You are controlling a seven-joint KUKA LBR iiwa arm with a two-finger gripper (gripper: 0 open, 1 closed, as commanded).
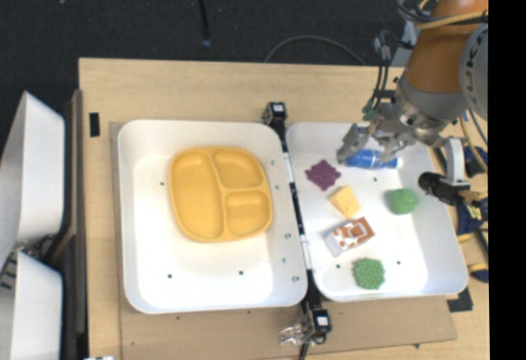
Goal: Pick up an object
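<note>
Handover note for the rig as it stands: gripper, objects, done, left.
Gripper: low over the back of the right bin, right at the blue object; finger state and any grasp can't be told.
Right bin also holds: purple piece, yellow block, green lump, orange-and-white packet, bumpy green ball.
Left bin: yellow divided plate.
Done: arm positioned at the blue object.
Left: confirm a grasp and lift; nothing is visibly raised yet.
</note>
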